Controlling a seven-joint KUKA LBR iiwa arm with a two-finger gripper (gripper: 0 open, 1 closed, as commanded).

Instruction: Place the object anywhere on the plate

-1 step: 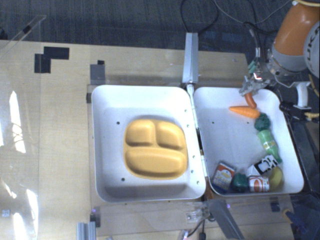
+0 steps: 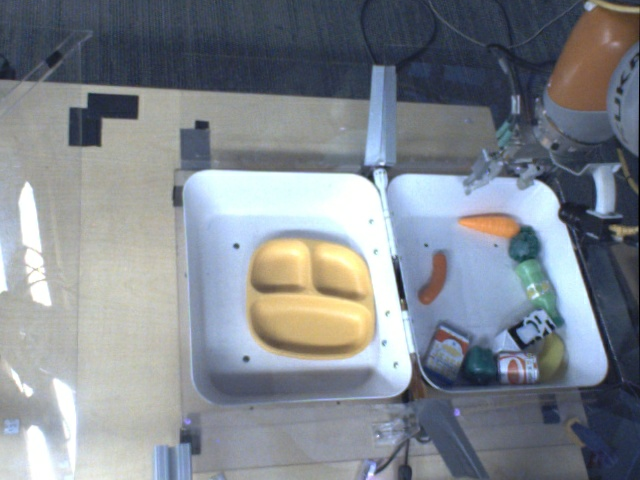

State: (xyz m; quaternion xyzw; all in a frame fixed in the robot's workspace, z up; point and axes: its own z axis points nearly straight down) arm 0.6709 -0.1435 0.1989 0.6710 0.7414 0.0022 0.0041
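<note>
A yellow plate [image 2: 308, 296] with three compartments lies in the middle of the left bin [image 2: 215, 368]. The right bin [image 2: 590, 363] holds an orange carrot [image 2: 488, 225], a red-brown sausage [image 2: 432, 277], a green bottle [image 2: 532, 273], a red-and-white can [image 2: 447, 352] and a few more items at its near right corner. My gripper [image 2: 503, 175] hangs over the far edge of the right bin, just beyond the carrot. It is open, and nothing sits between its fingers.
A metal divider rail [image 2: 384, 128] runs between the two bins. Black cables [image 2: 420, 28] loop behind the bench. A black-and-white carton [image 2: 533, 328], a yellow fruit [image 2: 551, 353] and a lying red can [image 2: 517, 368] crowd the right bin's near corner.
</note>
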